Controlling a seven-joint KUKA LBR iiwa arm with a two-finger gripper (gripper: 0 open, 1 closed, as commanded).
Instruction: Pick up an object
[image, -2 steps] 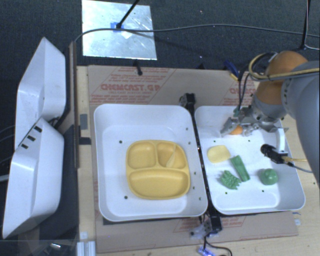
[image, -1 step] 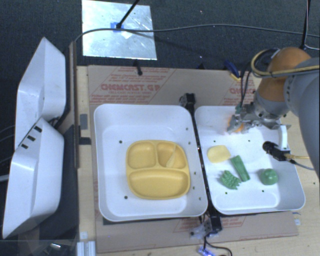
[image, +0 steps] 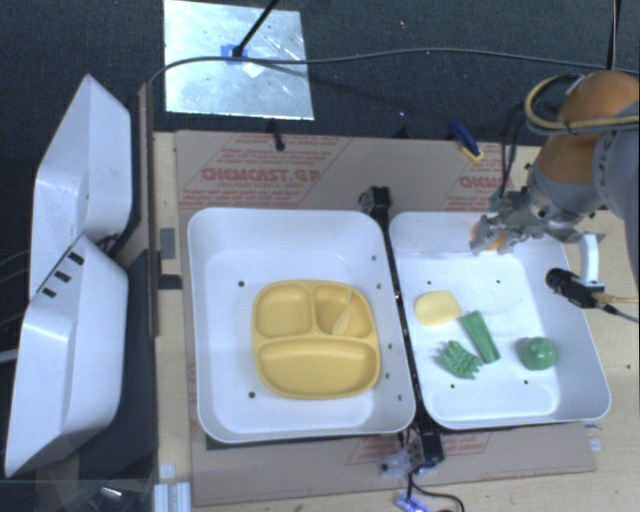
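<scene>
Two-finger gripper (image: 497, 232) on the grey arm with the orange band (image: 598, 100) sits over the far edge of the right shallow white bin (image: 575, 400), nothing visible between its fingers; whether they are open or closed cannot be told from this view. Inside that right bin, nearer the camera than the gripper: a pale yellow rounded block (image: 437, 307) toward the bin's left side, a green stick-shaped piece (image: 479, 335) just beside it, a green ridged piece (image: 459, 359) touching or nearly touching the stick, and a green rounded lump (image: 537, 352) toward the bin's right side, apart from the rest. Left of the right bin, the second shallow white bin (image: 215, 320) carries a yellow three-compartment plastic tray (image: 316, 338).
</scene>
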